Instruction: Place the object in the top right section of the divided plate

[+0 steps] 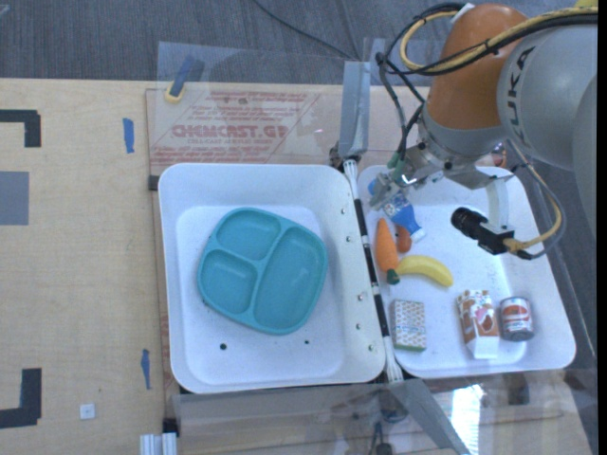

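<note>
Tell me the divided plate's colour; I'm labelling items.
Teal, a plain blue-green, seen in the camera view: divided plate.

A pale wooden bench (76,282) fills the left and middle of the frame. Two white bins sit on it side by side: the left bin (190,349) at centre, the right bin (545,339) at lower right, touching along their inner edges. A clear sheet with red lettering (237,131) lies just above the left bin. Blue tape bits (128,136) and black marks (24,126) dot the bench's left side

- The clear sheet (248,129) behind the bins bears mirrored red lettering, not legible;
- the arm (560,74) shows letters "UK"
</note>
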`<state>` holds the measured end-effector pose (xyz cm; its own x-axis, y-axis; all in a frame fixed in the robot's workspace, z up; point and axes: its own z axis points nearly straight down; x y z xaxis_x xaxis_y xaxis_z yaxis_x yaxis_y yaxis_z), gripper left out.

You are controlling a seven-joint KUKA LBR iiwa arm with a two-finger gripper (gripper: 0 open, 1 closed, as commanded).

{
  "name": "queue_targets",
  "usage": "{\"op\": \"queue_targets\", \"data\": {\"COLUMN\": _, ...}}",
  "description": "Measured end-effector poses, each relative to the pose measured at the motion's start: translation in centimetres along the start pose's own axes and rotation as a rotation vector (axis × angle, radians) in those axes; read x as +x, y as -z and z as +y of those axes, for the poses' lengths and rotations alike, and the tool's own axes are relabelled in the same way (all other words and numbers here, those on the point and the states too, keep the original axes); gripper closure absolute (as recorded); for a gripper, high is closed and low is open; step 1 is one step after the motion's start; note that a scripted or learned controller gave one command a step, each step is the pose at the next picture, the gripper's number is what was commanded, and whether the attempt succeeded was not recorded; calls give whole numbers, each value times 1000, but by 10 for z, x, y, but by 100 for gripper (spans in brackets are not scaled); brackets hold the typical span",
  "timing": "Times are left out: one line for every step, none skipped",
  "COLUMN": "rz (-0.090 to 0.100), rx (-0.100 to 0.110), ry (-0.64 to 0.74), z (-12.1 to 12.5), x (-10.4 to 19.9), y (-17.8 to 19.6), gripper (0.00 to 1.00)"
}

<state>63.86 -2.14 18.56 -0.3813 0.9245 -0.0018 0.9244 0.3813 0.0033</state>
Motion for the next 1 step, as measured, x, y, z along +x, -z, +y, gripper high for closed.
{"op": "queue_targets", "data": {"rz": 0, "rx": -1, "ry": 120, "z": 52, "x": 66, "y": 0, "gripper": 100}}
